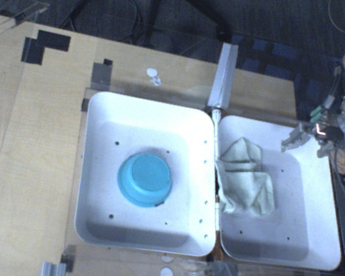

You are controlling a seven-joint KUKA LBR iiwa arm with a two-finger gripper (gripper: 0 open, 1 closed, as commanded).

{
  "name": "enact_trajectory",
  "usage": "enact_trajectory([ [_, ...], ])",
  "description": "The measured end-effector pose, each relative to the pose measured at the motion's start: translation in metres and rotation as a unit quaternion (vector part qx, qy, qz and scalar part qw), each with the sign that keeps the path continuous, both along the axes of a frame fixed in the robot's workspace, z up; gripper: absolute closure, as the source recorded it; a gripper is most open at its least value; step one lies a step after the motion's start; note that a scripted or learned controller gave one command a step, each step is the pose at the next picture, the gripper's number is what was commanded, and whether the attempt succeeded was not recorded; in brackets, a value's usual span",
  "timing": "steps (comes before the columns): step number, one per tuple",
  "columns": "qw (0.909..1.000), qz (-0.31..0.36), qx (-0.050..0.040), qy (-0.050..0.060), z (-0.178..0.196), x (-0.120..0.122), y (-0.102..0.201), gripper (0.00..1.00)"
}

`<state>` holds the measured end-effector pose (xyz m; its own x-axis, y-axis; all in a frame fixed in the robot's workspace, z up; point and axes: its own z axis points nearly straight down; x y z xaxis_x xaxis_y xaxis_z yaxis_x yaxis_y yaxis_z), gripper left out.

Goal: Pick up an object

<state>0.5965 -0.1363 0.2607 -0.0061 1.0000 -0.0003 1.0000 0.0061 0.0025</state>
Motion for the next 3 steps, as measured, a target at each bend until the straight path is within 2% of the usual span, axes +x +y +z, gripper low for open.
enact_trajectory([
  [1,0.9987,0.052,0.0002,0.001,-0.107,-0.009,0.016,0.0],
  [2,0.9999,0.011,-0.0005,-0.008,-0.169,-0.039,0.006,0.0],
  [3,0.9987,0.05,-0.0019,-0.008,-0.169,0.034,-0.004,0.0],
])
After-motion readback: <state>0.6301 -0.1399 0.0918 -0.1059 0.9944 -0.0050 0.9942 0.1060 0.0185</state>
